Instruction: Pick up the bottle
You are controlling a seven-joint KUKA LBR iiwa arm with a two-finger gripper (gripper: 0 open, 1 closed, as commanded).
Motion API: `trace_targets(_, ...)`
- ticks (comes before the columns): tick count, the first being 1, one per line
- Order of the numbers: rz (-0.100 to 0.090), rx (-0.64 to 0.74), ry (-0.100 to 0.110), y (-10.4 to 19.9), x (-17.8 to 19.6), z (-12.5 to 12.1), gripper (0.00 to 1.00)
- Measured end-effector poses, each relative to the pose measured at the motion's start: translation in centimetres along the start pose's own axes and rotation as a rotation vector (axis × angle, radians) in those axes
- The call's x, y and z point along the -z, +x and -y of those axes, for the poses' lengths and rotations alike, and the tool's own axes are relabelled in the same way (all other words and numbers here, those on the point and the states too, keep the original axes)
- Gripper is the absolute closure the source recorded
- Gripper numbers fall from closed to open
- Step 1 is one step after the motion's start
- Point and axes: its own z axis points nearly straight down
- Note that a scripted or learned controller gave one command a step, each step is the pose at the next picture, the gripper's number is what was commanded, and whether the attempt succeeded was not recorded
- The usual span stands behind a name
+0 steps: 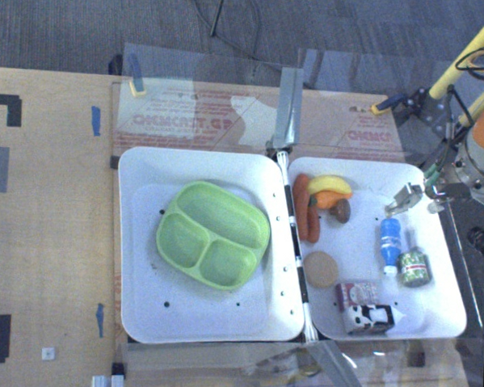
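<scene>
Blue bottle (391, 242) (light, slick; best pinched mid-body) near the right bin's (454, 317) far-right edge; gripper (405, 198) state unclear.

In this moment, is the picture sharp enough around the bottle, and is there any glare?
Camera view: the blue bottle is small and soft, its label unreadable; the gripper above it is blurry; pale glare washes the right bin and the clear panels behind.

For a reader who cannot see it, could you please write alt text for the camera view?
A blue bottle lies in the right white bin, with the robot's end effector just above it in the picture. Beside it are a banana, a carrot and a small carton; the left bin holds a green divided plate.
</scene>
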Motion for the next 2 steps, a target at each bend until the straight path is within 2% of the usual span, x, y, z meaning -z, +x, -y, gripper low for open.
trace_targets(1,0.0,0.062,0.0,-2.8,-12.7,1.7,0.0)
trace_targets(2,0.001,0.056,-0.004,-3.1,-11.7,1.8,1.0)
